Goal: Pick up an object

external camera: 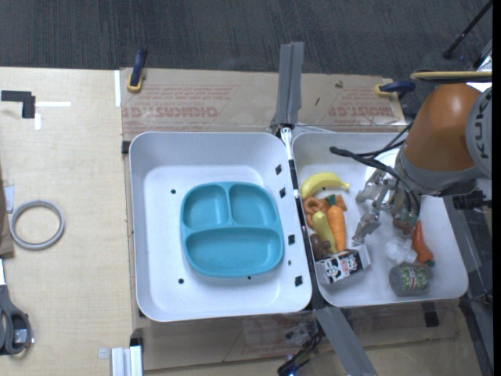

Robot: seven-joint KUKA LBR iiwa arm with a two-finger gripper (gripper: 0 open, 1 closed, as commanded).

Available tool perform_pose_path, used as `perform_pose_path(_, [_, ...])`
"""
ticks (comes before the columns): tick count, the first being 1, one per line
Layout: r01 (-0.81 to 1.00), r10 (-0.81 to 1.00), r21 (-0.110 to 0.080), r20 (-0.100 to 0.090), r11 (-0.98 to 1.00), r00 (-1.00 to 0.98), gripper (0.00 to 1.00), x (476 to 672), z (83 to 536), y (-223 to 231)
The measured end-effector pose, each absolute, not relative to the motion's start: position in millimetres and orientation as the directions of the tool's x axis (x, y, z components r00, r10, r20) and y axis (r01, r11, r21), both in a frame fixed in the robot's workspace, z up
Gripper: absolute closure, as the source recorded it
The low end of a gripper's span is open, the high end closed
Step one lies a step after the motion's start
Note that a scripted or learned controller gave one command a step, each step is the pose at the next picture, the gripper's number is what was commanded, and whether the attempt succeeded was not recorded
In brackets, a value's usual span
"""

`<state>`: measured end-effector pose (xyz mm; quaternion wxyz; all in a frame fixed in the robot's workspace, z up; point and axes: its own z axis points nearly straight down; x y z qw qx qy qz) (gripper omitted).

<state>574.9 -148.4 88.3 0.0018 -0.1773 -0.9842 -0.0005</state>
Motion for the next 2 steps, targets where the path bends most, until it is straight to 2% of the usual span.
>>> perform_pose_path(1, [0.589, 0.589, -0.004, 0.003, 0.808, -0.808, 0.00, 528.4, 88, -101])
perform_pose_path(2, [0.607, 0.607, -0.007, -0.003, 0.795, -0.795, 0.00, 546.6, 89, -99])
